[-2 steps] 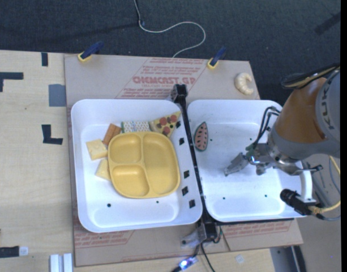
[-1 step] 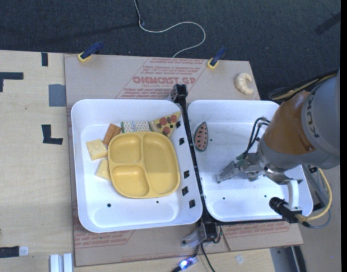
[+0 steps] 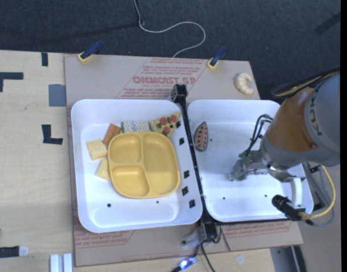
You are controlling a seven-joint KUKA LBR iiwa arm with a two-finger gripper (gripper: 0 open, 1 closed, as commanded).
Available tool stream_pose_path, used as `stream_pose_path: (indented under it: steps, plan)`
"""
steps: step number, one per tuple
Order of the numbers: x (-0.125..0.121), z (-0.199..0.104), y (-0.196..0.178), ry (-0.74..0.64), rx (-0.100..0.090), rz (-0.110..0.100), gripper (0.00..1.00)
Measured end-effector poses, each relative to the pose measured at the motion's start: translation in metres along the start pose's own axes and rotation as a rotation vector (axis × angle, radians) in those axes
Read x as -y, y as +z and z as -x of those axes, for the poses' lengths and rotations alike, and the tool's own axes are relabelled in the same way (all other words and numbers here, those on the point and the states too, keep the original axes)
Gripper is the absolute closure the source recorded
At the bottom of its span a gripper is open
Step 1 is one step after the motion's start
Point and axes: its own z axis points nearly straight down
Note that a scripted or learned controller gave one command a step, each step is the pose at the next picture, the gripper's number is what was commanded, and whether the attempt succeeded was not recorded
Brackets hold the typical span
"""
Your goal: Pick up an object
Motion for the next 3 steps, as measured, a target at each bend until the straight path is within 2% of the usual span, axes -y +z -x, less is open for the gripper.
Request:
stream_pose_path:
  steps: [3]
  plan:
    - [0.002,-0.004,-0.131,-0.001,-0.001,0.001,1.0]
